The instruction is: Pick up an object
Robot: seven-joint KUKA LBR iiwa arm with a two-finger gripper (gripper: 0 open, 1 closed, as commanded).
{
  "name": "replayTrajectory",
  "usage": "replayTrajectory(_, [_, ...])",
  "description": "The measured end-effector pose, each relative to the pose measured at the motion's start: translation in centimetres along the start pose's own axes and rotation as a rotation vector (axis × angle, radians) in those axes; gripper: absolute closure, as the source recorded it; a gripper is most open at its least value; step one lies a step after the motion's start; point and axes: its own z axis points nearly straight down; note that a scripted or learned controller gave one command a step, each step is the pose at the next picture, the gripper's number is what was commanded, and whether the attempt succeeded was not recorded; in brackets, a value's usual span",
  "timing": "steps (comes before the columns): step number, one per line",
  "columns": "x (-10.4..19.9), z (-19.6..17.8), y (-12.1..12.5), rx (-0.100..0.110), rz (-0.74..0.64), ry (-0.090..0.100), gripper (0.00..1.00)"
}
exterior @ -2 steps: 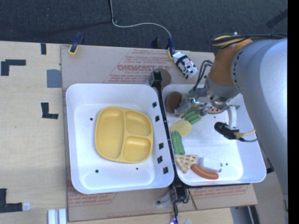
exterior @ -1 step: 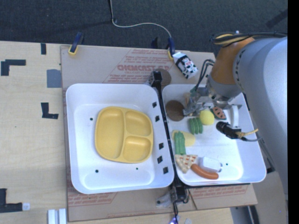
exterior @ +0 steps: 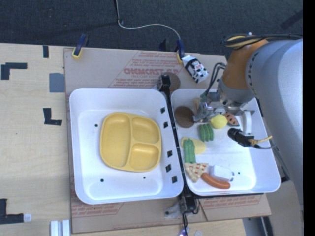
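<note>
1. I see the gripper point(exterior: 206, 111) low in the right bin point(exterior: 263, 181), above the yellow lemon point(exterior: 219, 121) and green pepper point(exterior: 205, 132).
2. Its grip, seemingly empty, I can't judge.

Broad, smooth grey arm point(exterior: 280, 92) casing at 3 o'clock, rounded in section. Orange band point(exterior: 236, 63) at 1 o'clock, above wrist. Grey metal wrist block below band, with thin black cables looped alongside. Gripper point(exterior: 209, 113) dark, compact, with metal fittings.
</note>
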Motion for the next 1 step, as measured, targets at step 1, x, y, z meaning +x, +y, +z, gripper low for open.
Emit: replayTrajectory(1, [-4.05,0.85,-5.93,-0.004,0.005,0.004,0.0])
